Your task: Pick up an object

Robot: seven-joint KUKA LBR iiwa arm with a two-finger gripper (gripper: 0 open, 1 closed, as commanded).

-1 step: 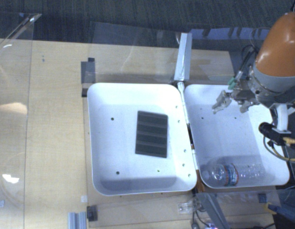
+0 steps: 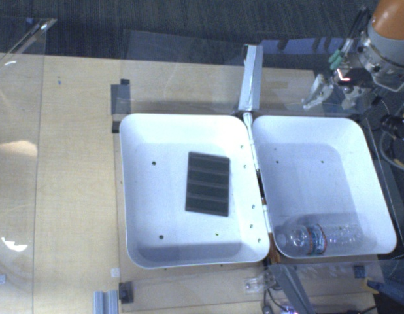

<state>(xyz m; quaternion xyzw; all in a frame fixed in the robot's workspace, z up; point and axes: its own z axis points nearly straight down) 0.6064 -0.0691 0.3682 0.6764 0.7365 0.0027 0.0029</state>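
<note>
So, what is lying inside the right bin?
The right bin holds a clear plastic bottle lying on its side against the near wall. The patch of floor beneath it is covered.

The tool [image 2: 329,87] hangs above the table [image 2: 71,175] just past the right bin's [image 2: 359,133] far rim. Directly below and toward the near side, that bin's floor lies open until a clear plastic bottle [image 2: 316,237] against the near wall. Farther left, a dark ridged block [image 2: 208,183] occupies the left bin's [image 2: 133,195] middle.
</note>
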